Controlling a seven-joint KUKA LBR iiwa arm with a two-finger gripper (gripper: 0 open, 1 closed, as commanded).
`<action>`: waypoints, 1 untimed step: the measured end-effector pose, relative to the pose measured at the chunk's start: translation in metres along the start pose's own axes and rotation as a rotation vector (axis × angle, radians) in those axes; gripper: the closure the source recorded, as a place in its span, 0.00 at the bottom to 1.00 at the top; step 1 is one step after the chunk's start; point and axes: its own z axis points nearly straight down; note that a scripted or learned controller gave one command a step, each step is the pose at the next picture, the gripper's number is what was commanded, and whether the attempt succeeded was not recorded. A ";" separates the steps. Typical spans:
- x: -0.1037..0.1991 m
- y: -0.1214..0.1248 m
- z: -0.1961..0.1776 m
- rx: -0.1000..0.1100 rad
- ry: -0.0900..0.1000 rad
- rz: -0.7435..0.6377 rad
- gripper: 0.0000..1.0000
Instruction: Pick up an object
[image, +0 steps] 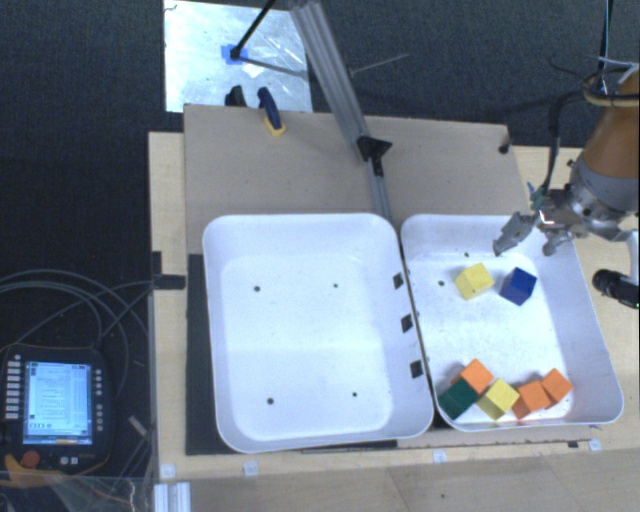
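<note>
Two cubes, yellow block and blue block, just below hand; fingers spread, holding nothing.

Single fixed camera above the bench, looking down at a slant from moderate distance: left bin mid-frame, right bin toward the right edge, arm entering upper right, dark floor along the top and left.

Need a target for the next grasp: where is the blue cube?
The blue cube lies in the right bin, upper part, beside the yellow cube, below the gripper.
</note>
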 end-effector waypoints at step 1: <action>0.004 0.001 0.062 0.000 0.000 0.000 0.00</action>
